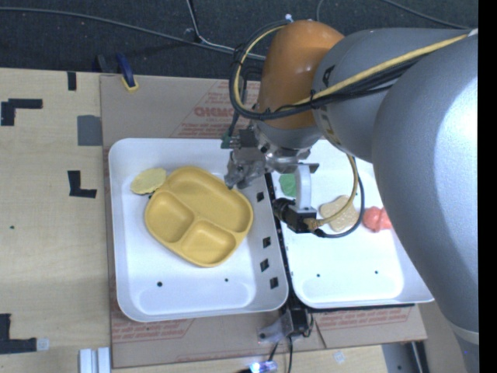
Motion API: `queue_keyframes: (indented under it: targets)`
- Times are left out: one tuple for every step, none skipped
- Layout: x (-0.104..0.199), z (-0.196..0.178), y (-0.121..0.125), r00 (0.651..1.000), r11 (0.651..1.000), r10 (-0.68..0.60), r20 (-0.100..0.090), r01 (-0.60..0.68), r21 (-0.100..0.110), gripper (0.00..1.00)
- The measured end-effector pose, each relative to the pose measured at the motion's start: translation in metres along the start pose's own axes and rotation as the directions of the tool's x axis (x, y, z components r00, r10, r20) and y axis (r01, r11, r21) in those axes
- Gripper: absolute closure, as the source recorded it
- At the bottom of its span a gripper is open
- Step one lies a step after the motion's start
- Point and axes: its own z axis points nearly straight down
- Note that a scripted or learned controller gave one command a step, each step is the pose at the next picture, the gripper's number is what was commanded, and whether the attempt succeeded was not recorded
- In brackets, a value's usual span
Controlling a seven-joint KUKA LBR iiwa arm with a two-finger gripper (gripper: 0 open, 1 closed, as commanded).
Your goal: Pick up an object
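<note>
The grey arm (419,130), with its orange band (299,68) above the wrist, reaches in from the right and stands over the divider between the two shallow white bins. The end effector (242,171) hangs at the upper right corner of the left white bin (128,286), just beside the far edge of the yellow three-compartment plastic plate (199,214). Whether it is spread or pressed together cannot be told, and whether it touches the plate cannot be told either.

The yellow plate lies flat in the middle of the left bin, compartments facing up. A pale yellow flat round piece (147,180) lies at the plate's upper left edge, touching or just beside it.

In the right white bin (349,286), a green object (289,183) is partly hidden behind the wrist hardware. A beige flat piece (335,212) lies near the bin's middle, and a pink-red lumpy object (377,219) lies just to its right, partly under the arm. A black cable (353,189) loops from the wrist down over the right bin.

Both bins rest on a brown cardboard sheet (171,107) on the counter (46,247).
</note>
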Motion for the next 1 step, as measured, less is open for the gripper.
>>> queue_keyframes:
  targets:
    - [-0.0029,-0.0007,0.0007,1.0,1.0,0.003,0.001,-0.003,-0.002,0.0]
